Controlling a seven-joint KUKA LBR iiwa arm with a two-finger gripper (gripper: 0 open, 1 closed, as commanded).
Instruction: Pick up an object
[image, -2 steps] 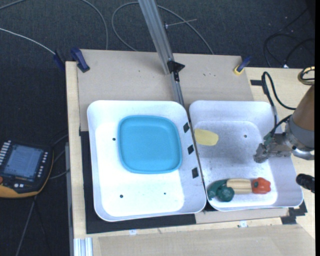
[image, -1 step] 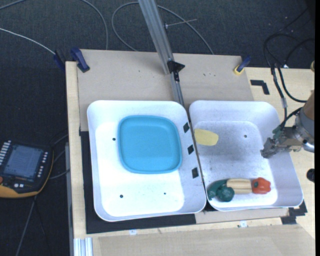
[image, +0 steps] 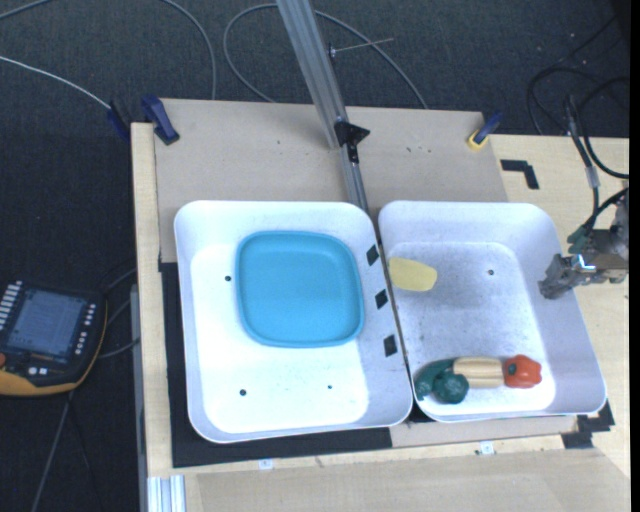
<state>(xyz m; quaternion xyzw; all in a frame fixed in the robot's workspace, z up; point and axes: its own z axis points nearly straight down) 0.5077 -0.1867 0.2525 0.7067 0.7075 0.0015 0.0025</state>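
Two white bins (image: 200, 300), smooth plastic w/ speckled floors, sit on a matt wood-look bench (image: 260, 150). Blue plate (image: 300, 288): smooth, matt plastic. Metal rail (image: 315, 60), dull sheen; floor looks like dark carpet.

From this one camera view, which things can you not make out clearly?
- Gripper at the right bin's rim: small and blurred, so whether it is open or shut cannot be told.
- Arm: cut off by the right edge.
- Green object, tan piece and red object: too small to identify; they may be one toy.
- Handheld screen: its text is unreadable.
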